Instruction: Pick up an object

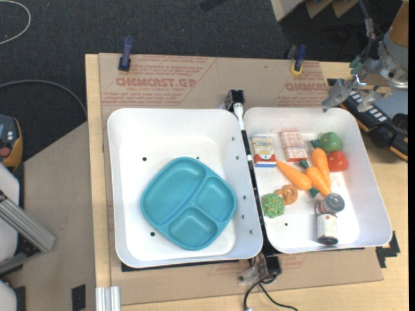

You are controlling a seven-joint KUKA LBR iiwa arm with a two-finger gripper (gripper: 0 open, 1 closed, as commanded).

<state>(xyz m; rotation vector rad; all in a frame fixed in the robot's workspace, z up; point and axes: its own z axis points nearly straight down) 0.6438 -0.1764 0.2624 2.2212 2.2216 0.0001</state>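
Note:
The right bin [373,203] holds several small items. Two small cartons lie at its back, one with a blue stripe [262,150] and one pinkish [293,145]. Two orange carrots [296,174] [320,168] lie in the middle, with a green pepper [329,140] and a red piece [338,161] to their right. A pretzel [286,194], a broccoli floret [272,205] and a small can [328,220] sit toward the front. My gripper [342,86] hangs above the bin's back right corner, apart from every item, with nothing seen in it.
The left bin [123,173] holds a teal divided plate [189,202]. Blue and yellow clamps [125,52] [298,58] pin the cardboard sheet at the back. Black equipment [382,118] sits right of the right bin, under the arm.

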